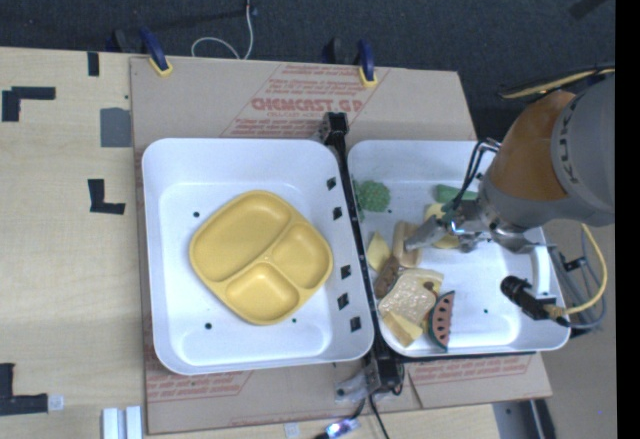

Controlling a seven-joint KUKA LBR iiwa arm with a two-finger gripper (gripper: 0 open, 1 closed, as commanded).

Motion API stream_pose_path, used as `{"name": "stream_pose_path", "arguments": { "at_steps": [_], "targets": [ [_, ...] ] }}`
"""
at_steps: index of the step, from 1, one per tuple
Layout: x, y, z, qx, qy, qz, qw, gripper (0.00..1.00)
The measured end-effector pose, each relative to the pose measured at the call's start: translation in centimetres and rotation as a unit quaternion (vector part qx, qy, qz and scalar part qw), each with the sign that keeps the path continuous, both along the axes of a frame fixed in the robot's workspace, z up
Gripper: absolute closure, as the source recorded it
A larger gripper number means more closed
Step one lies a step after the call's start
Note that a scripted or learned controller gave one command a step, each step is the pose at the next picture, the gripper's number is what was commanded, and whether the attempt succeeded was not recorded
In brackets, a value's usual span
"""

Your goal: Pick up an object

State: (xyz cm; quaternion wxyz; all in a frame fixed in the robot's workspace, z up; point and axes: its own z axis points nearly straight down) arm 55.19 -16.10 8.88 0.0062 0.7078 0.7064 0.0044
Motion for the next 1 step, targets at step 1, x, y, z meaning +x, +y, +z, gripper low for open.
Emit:
{"name": "stream_pose_path", "arguments": {
  "at_steps": [1],
  "targets": [
    [3.9,3.37,-0.14,0.0001,0.004,0.003,1.0,0.0]
  ]
}}
